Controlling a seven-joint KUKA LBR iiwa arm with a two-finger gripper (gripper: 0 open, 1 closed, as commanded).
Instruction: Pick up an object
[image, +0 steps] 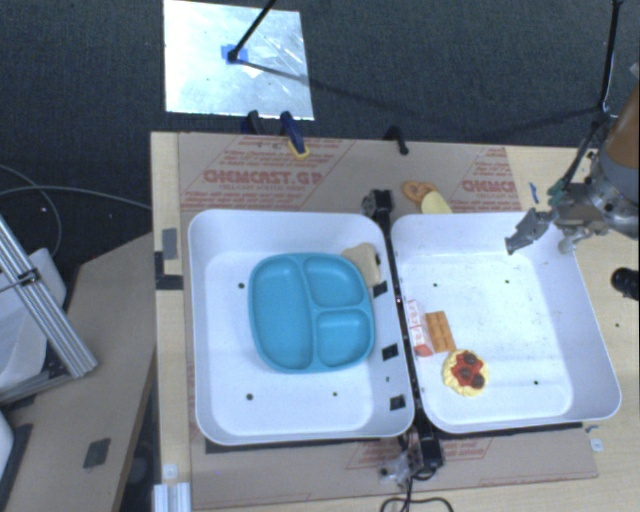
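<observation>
Realistically, the pick candidates sit in the right bin (560, 330): a small pizza-like toy (466, 372) near the front-left corner, and a flat orange strip (439, 330) with a red-and-white bit (419, 335) just beside it, hard against the wall between the two bins. The gripper (545, 228) hangs over the far right corner of that bin, well apart from all three, holding nothing. I cannot tell how the jaws stand (too small and blurred at this angle).

Risks, my read:
- Strip and small piece lie flat and close to the dividing wall; a descent there could catch a jaw on the rim or close on bare floor.
- The pizza toy is low and rounded, so it may squirt out sideways on closing, or get pushed toward the corner.
- Strip and red-and-white bit nearly touch; a grasp could nudge both and lift neither.

Left bin (225, 400) has a blue divided plate (310, 310) and a tan piece (364, 260) at its far edge: a long reach across, and the plate looks too broad to straddle. Yellow and orange toys (428, 197) lie on the counter behind the bins.
</observation>
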